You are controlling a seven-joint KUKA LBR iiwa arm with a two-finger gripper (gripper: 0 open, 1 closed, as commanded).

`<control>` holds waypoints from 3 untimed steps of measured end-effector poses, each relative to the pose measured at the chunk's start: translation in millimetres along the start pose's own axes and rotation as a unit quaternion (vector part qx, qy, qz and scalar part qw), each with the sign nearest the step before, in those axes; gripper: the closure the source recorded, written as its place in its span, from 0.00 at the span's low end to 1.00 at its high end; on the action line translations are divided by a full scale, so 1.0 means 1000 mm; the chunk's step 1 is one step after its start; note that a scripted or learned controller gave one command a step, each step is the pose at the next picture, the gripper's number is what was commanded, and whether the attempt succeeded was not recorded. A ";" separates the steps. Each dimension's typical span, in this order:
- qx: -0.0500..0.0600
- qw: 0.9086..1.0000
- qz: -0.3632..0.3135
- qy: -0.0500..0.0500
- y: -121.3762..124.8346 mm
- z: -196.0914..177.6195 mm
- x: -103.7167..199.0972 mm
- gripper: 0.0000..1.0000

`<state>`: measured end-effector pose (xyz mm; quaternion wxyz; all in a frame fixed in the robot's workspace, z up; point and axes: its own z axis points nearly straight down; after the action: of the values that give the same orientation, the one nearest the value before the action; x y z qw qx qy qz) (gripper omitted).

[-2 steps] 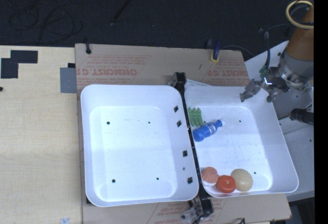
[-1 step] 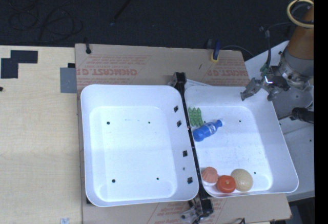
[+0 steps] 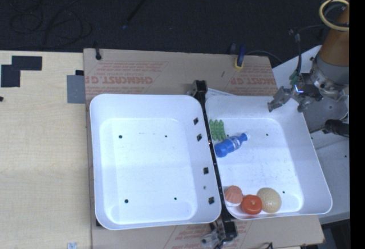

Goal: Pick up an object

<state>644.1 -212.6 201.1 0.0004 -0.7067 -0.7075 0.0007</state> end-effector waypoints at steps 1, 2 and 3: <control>0.000 1.000 -0.001 0.000 0.000 -0.010 0.000 1.00; -0.003 1.000 -0.004 0.002 0.001 -0.058 0.098 1.00; -0.001 1.000 -0.004 0.001 0.000 -0.080 0.191 1.00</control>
<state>644.1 -21.2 280.5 0.0009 -0.7042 -0.7100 -0.0009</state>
